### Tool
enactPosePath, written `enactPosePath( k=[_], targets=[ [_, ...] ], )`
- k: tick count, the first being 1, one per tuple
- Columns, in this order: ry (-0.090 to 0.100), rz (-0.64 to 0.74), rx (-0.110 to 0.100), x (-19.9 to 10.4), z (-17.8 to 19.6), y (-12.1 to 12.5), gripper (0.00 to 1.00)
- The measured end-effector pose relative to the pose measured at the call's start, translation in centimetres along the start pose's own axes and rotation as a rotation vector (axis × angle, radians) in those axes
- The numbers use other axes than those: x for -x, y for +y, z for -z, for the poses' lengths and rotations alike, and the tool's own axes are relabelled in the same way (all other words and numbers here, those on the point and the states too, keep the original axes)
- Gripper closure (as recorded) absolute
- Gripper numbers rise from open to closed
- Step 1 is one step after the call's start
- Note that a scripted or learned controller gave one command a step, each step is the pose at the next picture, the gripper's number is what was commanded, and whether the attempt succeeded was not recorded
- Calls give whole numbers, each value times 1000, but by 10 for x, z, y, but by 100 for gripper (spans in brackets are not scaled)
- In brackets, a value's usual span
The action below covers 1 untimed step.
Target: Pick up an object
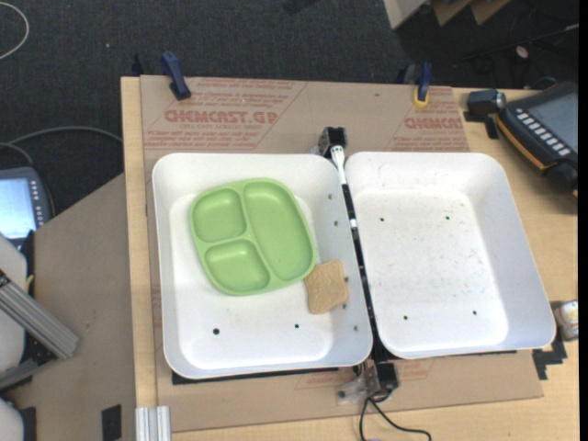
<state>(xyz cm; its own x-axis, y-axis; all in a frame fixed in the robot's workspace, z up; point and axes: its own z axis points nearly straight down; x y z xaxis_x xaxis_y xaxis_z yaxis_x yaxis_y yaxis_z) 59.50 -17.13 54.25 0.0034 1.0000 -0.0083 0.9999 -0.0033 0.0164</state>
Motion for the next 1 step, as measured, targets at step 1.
enactPosePath(
  k=[1],
  targets=[
    [10,1,-24,-12,-70,-56,100]
  ],
)
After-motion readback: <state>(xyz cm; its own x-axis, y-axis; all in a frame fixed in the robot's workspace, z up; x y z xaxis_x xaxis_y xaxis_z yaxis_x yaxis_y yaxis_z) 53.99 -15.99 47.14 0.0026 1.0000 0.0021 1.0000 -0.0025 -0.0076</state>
